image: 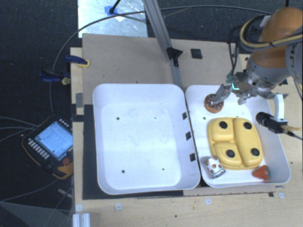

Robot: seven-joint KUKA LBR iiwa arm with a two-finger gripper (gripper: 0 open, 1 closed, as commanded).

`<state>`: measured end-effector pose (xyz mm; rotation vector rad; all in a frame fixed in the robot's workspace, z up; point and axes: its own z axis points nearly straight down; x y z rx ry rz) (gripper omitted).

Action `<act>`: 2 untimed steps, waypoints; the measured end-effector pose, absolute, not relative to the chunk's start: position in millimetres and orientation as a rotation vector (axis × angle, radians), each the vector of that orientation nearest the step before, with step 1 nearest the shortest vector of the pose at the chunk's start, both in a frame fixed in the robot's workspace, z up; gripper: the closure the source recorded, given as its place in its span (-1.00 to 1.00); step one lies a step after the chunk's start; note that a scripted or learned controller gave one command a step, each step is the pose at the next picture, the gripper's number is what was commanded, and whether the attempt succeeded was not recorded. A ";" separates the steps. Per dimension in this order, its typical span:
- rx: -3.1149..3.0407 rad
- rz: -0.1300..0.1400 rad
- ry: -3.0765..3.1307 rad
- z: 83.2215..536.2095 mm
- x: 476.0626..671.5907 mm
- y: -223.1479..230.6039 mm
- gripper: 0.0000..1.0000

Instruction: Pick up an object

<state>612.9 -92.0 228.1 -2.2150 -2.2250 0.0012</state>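
1. Two shallow white bins sit side by side on a brown bench; the right bin (284, 167) holds every loose object in view, and the left bin (137, 136) lies well away from the gripper, on its far side across the shared rims.

2. Reaching in from the right, the grey arm (277, 41) with its orange band ends in a gripper (218, 100) lowered over the upper-left corner of the right bin.

3. Directly beneath the fingertips lies a small round brown object (213, 103) (doughnut-like, with a pale speckled rim), and the finger tips overlap its top edge from this angle.

4. How far the fingers are spread cannot be told from this slanted view, nor whether they have hold of the brown object or merely touch it.

5. Just below the gripper, toward the near side of the bin, rests a large yellow moulded piece (235, 142) with four rounded lobes and dark spots.

6. Further below, near the bin's front-left corner, sits a small white and red spotted item (214, 167), touching or nearly touching the yellow piece's lower edge.

7. Off to the lower right of the gripper, in the front-right corner, lies a small red object (261, 172).

8. Beside the bench, well to the left of the gripper, a handheld control pendant (51, 143) with a lit screen rests on the dark floor.
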 end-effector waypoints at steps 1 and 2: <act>-2.217 -0.002 -2.227 229.6 613.7 -91.9 -1.00; -2.220 0.001 -2.223 168.0 613.1 -94.1 -1.00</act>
